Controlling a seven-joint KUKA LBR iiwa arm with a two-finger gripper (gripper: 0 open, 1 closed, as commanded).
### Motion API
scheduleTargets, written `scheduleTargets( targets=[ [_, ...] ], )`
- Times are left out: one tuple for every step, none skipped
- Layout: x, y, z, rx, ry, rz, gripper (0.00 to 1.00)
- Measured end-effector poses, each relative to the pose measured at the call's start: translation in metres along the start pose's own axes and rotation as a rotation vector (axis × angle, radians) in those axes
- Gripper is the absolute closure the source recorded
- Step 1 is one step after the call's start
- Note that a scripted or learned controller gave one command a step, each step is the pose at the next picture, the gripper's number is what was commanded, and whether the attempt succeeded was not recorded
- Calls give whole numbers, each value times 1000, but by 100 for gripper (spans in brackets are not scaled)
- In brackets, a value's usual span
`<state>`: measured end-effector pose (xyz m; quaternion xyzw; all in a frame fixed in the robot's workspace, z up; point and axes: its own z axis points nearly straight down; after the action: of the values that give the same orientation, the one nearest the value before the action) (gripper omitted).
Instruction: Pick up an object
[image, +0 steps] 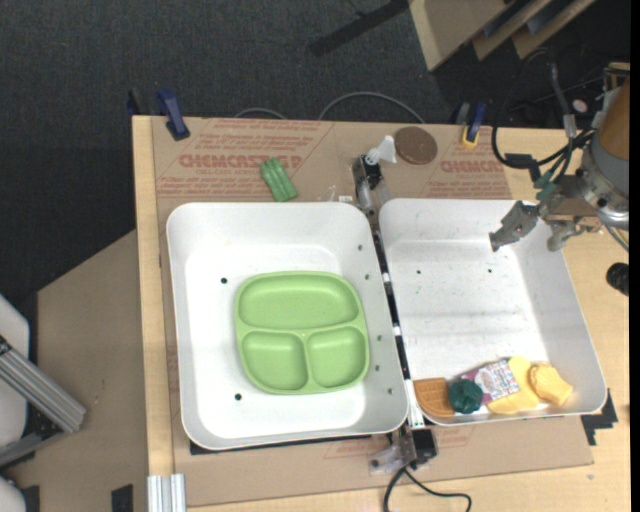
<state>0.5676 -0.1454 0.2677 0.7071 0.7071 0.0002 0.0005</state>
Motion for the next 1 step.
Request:
scheduleTargets(
  targets=[
    [-62, 6, 94, 8, 1, 5, 0]
  ],
)
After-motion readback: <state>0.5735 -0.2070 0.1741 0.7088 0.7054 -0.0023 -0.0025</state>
